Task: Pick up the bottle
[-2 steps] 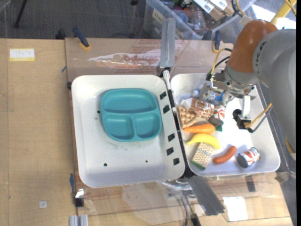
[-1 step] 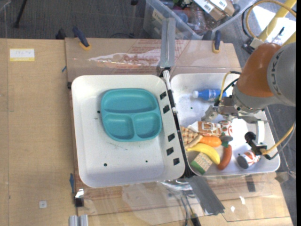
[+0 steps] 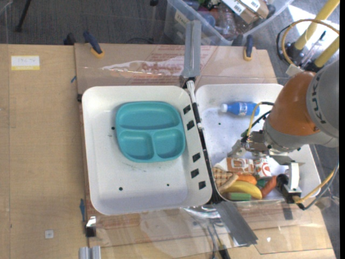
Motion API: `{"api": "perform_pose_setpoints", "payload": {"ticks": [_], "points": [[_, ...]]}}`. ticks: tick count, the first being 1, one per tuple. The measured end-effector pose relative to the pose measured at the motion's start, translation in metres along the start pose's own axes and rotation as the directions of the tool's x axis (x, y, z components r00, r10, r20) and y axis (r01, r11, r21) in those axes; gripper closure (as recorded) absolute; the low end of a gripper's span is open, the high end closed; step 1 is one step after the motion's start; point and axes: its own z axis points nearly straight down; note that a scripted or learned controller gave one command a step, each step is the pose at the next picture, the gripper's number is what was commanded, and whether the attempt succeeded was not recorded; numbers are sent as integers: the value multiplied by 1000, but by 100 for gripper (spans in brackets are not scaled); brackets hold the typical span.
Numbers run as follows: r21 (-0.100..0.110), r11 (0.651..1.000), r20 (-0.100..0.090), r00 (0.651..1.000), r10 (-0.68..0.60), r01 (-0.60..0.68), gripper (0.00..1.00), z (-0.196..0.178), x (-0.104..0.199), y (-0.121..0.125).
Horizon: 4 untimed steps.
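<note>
Blue bottle (image 3: pixel 240 108) lying flat, far side of right bin (image 3: pixel 215 139). Gripper (image 3: pixel 251 146) well apart, low over snack packet (image 3: pixel 249 166) and banana (image 3: pixel 243 188). Finger state: cannot tell. Risk: closing on clutter, missing bottle entirely.

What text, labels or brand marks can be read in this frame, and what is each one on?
"KU", the visible start of white lettering, on the grey arm at the right edge.
White sticker on the bench's top-left corner: printing too small to read.
Orange and white packet in the right bin: print blurred, unreadable.
Blue bottle: no legible label.
Boxes in the clear tub behind the bench: labels too small to read.
</note>
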Motion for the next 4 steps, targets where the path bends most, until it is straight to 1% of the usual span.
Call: {"api": "perform_pose_setpoints", "payload": {"ticks": [1,2,3,4], "points": [[4,1000,-1,1000,-26,26,0,2,13,119],[14,999,-2,999,-41,41,0,-94,91,-15],[11,989,-3,989,-145,145,0,-1,7,30],[6,998,0,998,-55,55,0,2,-9,134]]}}
